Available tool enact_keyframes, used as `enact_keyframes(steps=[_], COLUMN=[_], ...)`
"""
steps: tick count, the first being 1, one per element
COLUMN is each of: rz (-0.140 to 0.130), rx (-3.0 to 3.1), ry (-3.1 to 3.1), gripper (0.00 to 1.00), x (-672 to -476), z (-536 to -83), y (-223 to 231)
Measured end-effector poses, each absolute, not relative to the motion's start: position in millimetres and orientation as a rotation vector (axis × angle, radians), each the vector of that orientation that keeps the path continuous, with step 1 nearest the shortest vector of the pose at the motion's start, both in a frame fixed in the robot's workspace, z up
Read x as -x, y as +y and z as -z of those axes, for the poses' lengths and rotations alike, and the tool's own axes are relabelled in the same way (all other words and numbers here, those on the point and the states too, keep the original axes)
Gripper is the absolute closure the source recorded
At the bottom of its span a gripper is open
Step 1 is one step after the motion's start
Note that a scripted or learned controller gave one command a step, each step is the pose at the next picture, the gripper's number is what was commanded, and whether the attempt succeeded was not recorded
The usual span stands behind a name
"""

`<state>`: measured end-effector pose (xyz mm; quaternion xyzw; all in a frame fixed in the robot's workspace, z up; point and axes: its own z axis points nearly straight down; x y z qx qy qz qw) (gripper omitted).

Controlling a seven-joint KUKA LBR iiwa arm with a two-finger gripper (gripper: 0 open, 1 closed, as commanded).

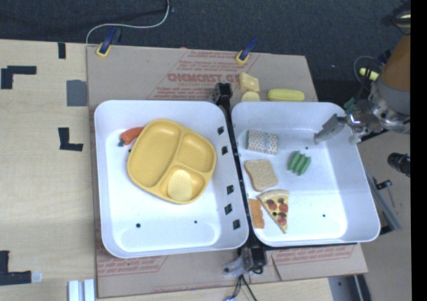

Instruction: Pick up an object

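Observation:
The right bin (333, 226) holds a patterned packet (261, 141), a green ridged piece (299, 163), a bread slice (261, 173), a pizza slice (277, 207) and a small orange stick (256, 213). My gripper (329, 129) hangs over the bin's upper right part, up and to the right of the green piece and apart from it. Nothing shows in its grasp. The arm's orange band (400, 69) sits past the bin's right rim.
The left bin (113, 226) carries a yellow divided plate (172, 159) with an orange carrot (131, 135) beside its upper left. Behind the bins, on the cardboard, lie a yellow cheese block (248, 82) and a corn cob (285, 95).

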<state>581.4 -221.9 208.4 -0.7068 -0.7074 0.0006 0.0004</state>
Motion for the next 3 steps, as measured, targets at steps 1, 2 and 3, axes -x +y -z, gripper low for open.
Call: enact_keyframes(steps=[1,2,3], rz=[0.0,0.0,0.004], rx=[2.222,2.222,2.215], ry=[-2.229,-2.227,-2.231], gripper=[0.0,0.0,0.0], x=[-616.3,-571.7,-623.4], z=[-79.4,-86.6,-85.2], y=[-206.9,-163.4,-112.3])
